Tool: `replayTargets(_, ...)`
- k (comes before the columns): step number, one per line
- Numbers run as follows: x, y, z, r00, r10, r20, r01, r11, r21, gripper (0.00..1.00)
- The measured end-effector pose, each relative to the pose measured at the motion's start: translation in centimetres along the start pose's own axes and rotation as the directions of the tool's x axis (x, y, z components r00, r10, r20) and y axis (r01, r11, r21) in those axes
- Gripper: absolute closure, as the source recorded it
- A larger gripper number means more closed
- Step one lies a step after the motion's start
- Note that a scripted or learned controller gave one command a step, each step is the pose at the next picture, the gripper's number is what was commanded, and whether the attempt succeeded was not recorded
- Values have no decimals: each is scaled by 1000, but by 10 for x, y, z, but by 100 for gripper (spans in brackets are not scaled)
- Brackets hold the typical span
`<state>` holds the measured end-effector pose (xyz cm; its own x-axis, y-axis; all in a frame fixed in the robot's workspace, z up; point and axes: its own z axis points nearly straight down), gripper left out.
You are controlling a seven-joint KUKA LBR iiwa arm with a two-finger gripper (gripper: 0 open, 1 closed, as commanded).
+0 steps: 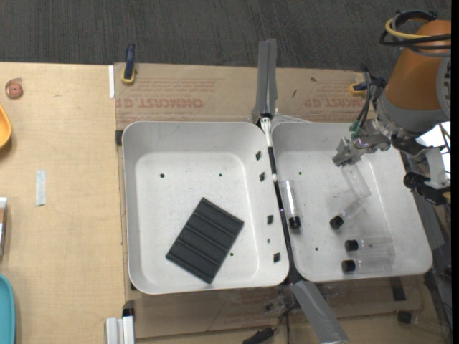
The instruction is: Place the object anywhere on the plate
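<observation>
Altogether one dark plate (206,239); four clear tubes (290,204).

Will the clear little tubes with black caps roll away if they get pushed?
Probably. The clear plastic tubes with black caps look round and lie on their sides on the smooth white right bin, so a nudge could roll them. They seem light and perhaps slippery.

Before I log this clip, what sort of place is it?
Probably a robot lab bench: two white bins clamped on cardboard, a robot arm reaching in, grey carpet behind.
</observation>
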<state>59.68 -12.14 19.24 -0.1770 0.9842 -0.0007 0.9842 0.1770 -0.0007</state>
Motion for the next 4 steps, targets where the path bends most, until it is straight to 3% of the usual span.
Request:
replayTargets(1,58,71,-70,991,134,1,-134,991,0,100)
replayTargets(2,109,61,-195,994,107,2,-107,994,2,100)
replayTargets(3,151,87,-134,982,187,2,-187,982,3,100)
replayTargets(4,212,101,-104,996,-91,0,91,996,3,100)
